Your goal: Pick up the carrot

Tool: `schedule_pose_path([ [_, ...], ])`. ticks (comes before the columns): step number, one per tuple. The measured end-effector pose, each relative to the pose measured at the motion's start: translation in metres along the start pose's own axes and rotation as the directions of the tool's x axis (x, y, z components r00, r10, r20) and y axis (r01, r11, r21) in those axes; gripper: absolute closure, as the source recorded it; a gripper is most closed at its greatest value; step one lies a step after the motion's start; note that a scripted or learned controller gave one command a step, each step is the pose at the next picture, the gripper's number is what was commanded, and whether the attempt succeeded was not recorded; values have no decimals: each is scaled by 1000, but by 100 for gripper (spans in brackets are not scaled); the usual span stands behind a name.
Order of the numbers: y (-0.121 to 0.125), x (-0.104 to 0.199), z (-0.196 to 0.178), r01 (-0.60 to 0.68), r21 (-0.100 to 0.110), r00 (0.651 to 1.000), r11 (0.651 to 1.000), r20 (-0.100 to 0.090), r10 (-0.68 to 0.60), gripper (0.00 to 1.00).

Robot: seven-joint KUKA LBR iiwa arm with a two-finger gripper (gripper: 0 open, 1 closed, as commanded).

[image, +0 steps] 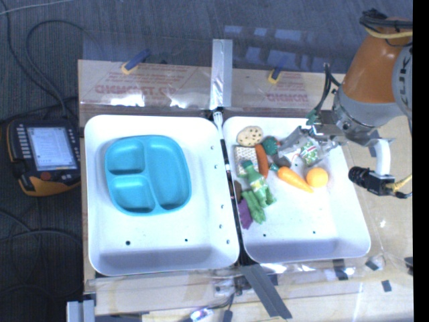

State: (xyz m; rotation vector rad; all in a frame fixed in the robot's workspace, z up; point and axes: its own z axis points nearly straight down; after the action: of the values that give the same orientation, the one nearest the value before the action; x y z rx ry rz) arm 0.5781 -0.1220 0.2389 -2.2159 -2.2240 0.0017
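Teach pendant [43, 151]: lying on the dark carpet left of the counter, screen lit, cable trailing up and away.
Counter [161, 86]: carrying two shallow white bins side by side; a blue-and-yellow clip is sitting on its back strip behind each bin.
Left bin [161, 243]: holding a blue divided plate [147, 173] with three compartments, sitting toward the back left.
Right bin [315, 227]: holding a cluster of toy food along its left and back parts.
Cookie [249, 135]: lying at the back left corner of the right bin, speckled with dark chips.
Cracker [244, 157]: lying just in front of the cookie.
Green vegetable [255, 188]: stretching forward along the divider side, with a purple piece [243, 213] at its near end.
Second carrot [262, 161]: lying lengthwise beside the cracker, green top pointing back.
Carrot [294, 178]: lying in the middle of the right bin, tip pointing right and forward, resting on the bin floor, not lifted.
Orange [318, 177]: sitting just right of the carrot tip, close or touching.
Gripper [303, 146]: hovering over the back of the right bin, just behind the carrot; finger spread is not readable, so cannot tell; nothing is showing between the fingers.
Arm [375, 72]: reaching in from the right, orange band above the wrist.
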Motion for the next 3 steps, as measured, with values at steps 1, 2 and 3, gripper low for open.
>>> schedule_pose_path([
  [1,41,-13,144,104,-2,995,995,2,-104,0],
  [2,41,-12,136,104,1,995,995,-1,-104,100],
  [3,41,-12,136,105,1,995,995,-1,-105,0],
])
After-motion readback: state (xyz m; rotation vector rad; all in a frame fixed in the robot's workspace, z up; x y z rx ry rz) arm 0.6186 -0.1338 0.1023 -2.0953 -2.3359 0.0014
